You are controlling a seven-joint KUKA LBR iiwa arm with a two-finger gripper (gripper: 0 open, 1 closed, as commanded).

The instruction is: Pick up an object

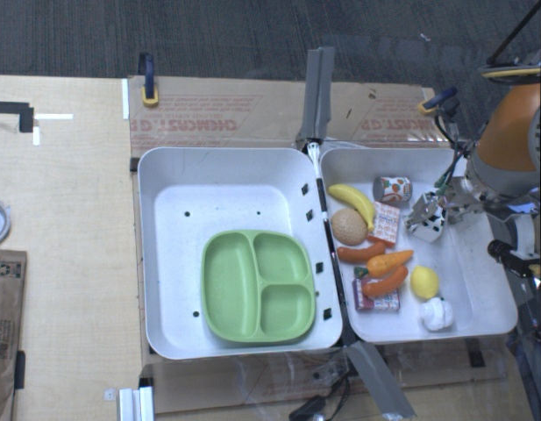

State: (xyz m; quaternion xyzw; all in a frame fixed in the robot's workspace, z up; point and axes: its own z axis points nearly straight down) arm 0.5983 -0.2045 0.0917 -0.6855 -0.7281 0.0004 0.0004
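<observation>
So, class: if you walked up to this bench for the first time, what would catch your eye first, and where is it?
Probably the green divided plate, lying alone in the left bin. Next, the bright heap of play food in the right bin: a yellow banana, orange carrots and a lemon. The gripper hangs over that bin's upper right.

My tool shows bare, dull grey metal with some dark parts. The two bins look like smooth white plastic with a faint sheen; the green divided plate is matt plastic. The bench is pale, smooth wood. Printed brown cardboard lies flat and matt behind.
</observation>
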